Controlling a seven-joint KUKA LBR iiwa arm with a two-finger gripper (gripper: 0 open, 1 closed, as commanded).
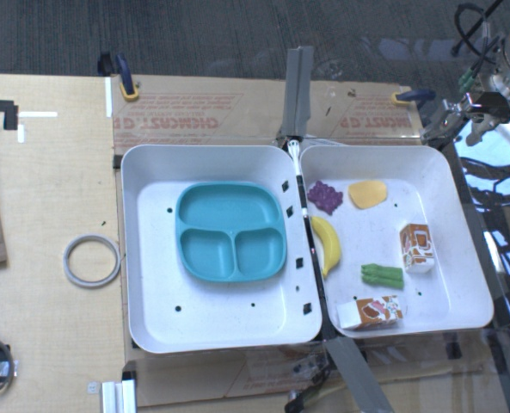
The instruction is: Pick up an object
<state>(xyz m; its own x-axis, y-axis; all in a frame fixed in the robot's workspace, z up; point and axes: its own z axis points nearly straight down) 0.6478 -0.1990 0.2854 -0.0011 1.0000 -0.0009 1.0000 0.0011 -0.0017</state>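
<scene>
At the bench's far right corner, the robot's gripper [482, 110] sits raised and outside the bins, beyond the right bin's far right corner. Cables trail above it. The hardware is partly cropped and cluttered, so what looks like the gripper may be wrist fittings.

Bright, even light falls from above onto my bench, and both white bins [211, 334] look nearly washed out, with soft shadows under their rims. A bluish glare burns at the right edge. The picture is slightly soft and grainy, and the dark floor beyond is dim.
</scene>
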